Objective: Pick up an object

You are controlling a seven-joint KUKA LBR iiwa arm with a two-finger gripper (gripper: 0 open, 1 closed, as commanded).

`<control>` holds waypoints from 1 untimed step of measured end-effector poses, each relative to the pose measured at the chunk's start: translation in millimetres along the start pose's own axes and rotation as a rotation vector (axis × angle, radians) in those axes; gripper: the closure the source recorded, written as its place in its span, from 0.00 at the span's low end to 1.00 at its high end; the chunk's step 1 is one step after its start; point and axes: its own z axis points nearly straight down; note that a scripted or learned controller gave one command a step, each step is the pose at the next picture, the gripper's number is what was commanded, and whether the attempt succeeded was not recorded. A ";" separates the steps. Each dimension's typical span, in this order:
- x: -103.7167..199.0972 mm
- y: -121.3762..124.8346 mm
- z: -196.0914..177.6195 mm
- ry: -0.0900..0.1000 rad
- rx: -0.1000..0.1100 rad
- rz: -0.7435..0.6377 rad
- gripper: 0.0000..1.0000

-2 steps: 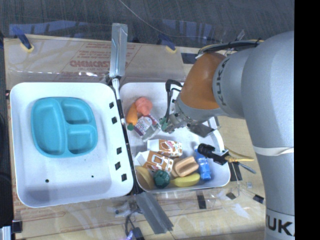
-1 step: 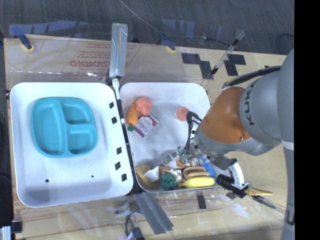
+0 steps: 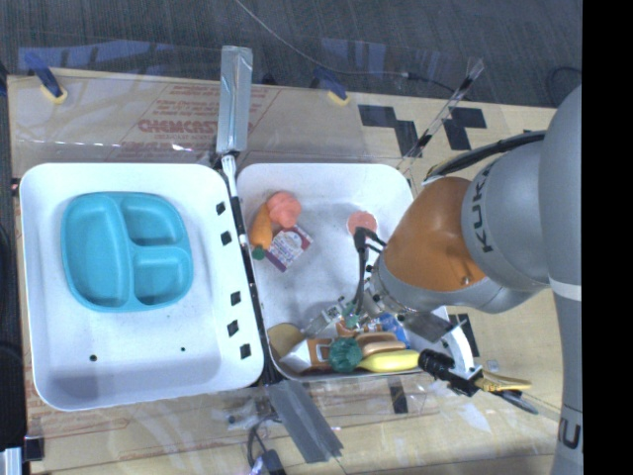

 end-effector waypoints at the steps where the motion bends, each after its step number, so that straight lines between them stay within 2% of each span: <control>1: 32.5 12.7 -4.7 0.006 0.004 -0.087 0.00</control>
